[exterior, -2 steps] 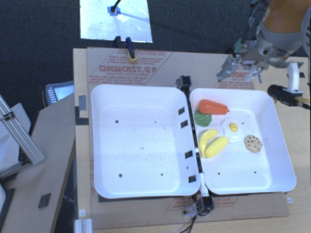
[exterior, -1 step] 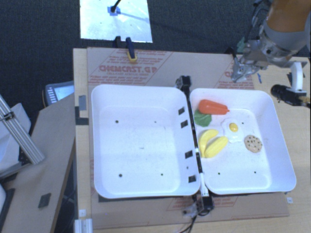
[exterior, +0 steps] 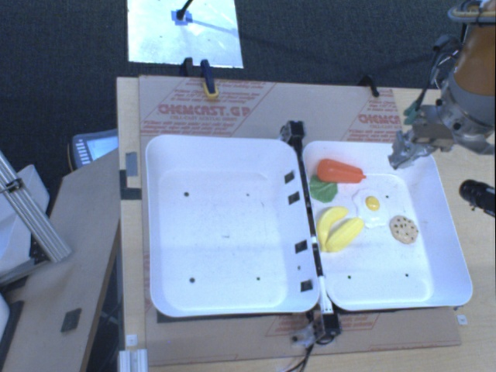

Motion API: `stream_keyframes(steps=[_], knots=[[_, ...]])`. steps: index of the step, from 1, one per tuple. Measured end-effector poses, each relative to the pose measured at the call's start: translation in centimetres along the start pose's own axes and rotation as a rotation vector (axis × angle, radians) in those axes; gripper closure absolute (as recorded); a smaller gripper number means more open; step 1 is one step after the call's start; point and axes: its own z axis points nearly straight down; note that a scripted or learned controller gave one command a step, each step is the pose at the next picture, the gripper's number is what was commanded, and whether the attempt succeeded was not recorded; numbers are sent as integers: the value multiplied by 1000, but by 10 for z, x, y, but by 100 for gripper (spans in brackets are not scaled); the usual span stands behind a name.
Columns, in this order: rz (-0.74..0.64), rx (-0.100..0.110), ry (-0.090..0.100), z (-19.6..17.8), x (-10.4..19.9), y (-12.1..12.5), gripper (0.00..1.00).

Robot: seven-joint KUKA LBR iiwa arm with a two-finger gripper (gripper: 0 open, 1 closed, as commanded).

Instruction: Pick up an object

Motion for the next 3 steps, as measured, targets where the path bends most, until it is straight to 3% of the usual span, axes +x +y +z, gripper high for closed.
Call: stream_keyframes(steps=[1, 2, 3], knots=[[-1, -2, 0, -15, -3, -70, 100], [-13, -5, 1, -27, 70, -73, 100], [-13, -1, 1, -13, 147, -74, 100]])
